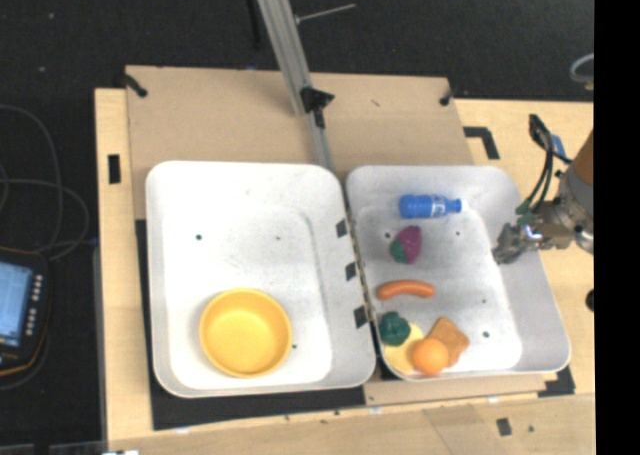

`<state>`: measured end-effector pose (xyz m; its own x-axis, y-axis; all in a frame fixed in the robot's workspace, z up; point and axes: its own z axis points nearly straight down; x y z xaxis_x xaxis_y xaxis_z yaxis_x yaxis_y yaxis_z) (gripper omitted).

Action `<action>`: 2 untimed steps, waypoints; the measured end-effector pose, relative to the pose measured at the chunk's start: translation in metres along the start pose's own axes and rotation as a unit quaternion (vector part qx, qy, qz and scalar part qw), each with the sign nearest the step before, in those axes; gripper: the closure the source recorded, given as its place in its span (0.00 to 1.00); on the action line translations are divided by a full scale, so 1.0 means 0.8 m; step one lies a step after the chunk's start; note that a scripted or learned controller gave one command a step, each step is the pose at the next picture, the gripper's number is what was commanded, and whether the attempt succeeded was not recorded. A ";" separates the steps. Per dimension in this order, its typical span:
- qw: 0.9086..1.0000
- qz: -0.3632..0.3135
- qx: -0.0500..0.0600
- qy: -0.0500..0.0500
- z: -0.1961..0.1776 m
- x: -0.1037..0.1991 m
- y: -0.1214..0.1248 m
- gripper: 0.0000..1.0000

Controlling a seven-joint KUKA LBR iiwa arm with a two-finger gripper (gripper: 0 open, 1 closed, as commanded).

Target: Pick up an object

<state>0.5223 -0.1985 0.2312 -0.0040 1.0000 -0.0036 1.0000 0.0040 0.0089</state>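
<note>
The right bin (480,273) holds a blue bottle (428,206) lying near its far side. A purple and green fruit (405,244) lies just below the bottle, and an orange carrot (405,290) below that. At the bin's near edge are a green piece (393,327), an orange ball (430,356) and a brown piece (452,336) on something yellow. My gripper (512,241) hangs over the right rim of this bin, well right of the objects. Nothing shows between its fingers.
The left bin (240,223) holds a yellow bowl (245,332) near its front. A grey metal pole (285,33) slants in from the top to the bins' far edge. A tablet-like device (18,308) lies off the bench at left.
</note>
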 end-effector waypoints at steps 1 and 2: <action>1.000 0.000 0.001 0.000 -0.066 -0.002 0.003 1.00; 1.000 -0.002 0.003 0.001 -0.060 0.068 0.017 1.00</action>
<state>0.5353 -0.1436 0.2788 -0.0073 1.0000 -0.0008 1.0000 0.0073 0.0030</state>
